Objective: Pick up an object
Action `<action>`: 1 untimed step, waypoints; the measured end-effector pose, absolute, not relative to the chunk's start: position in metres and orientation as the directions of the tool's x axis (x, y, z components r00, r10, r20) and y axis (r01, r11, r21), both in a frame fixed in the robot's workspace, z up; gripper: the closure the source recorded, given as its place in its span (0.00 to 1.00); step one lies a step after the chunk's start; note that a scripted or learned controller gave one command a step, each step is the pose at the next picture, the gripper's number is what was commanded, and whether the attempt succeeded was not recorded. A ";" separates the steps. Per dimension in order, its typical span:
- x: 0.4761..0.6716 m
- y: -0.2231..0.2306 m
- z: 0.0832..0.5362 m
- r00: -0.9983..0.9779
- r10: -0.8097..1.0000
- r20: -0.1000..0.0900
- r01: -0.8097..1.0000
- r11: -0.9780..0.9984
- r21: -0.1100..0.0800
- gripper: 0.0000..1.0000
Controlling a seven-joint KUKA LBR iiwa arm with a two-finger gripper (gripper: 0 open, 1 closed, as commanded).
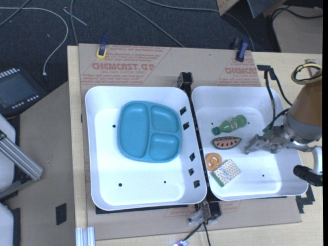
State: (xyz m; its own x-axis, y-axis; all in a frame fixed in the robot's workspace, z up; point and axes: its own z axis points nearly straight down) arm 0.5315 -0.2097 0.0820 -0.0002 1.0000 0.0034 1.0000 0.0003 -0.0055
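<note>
In the right bin (pixel 266 186) lie a green bottle (pixel 230 124), a brown watermelon-slice toy (pixel 226 142), a small pretzel (pixel 213 161) and a white-and-green packet (pixel 227 172). My gripper (pixel 254 146) reaches in from the right, low over the bin floor, just right of the watermelon slice. Its grey fingers (pixel 251 148) point left and nothing shows between them. The arm's orange band (pixel 309 106) stands above the bin's right rim.
The left bin (pixel 102 183) holds a blue divided plate (pixel 149 131). Black clips line the wall between the two bins (pixel 189 137). Cables (pixel 277 94) run along the right bin's far right corner. Bare bin floor lies right of the packet.
</note>
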 end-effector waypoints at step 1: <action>0.533 -0.210 0.096 0.000 1.000 0.001 1.000 0.000 0.001 1.00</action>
State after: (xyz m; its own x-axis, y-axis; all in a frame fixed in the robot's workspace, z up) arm 0.5331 -0.2105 0.0962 -0.0001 1.0000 0.0010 1.0000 0.0001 0.0009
